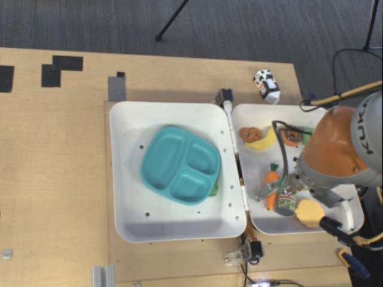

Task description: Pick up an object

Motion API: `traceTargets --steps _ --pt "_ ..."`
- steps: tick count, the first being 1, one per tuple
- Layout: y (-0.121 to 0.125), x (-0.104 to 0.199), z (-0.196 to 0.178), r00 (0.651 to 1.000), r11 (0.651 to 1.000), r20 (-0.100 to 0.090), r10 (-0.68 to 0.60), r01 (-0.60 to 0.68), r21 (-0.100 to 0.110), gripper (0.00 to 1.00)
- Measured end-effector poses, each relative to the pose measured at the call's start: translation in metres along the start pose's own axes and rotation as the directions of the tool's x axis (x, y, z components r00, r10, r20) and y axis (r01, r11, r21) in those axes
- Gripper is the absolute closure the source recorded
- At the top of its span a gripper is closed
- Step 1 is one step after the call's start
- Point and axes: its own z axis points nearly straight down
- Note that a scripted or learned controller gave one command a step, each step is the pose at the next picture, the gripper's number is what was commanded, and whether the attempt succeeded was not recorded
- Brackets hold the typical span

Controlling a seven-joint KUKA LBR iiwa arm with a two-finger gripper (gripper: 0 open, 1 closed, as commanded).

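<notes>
We cannot tell whether the jaws (281, 191) are apart or together: the arm (338, 145), grey with an orange band, covers much of the right bin (254, 220) and the metal parts at its tip are lost in a tangle of small toys. The arm also runs off the right edge of the view, and whatever lies under it in that bin is hidden from us.

Near the jaws we make out an orange carrot toy (272, 176), a greenish round thing (286, 205) too blurred to name, and a yellow block (310, 212) just beside it. At the far end of the same bin lie a yellow banana toy (267, 141) with a brown piece (251, 134) touching it.

The left bin (128, 220) holds a teal divided plate (181, 164), tilted; a sliver of green (213, 190) peeks from under its right edge.

On the worktop (54, 178), beyond the right bin, stands a small black-and-white carton (266, 85).
</notes>
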Motion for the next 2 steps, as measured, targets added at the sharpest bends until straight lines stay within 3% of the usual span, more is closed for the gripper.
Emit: traceTargets --steps 1,2 --pt "0.002 0.000 -0.011 1.000 1.000 0.000 0.001 -0.001 -0.004 1.00" --pt "0.074 -0.016 0.002 0.986 0.986 -0.007 -0.169 0.169 0.005 1.00"
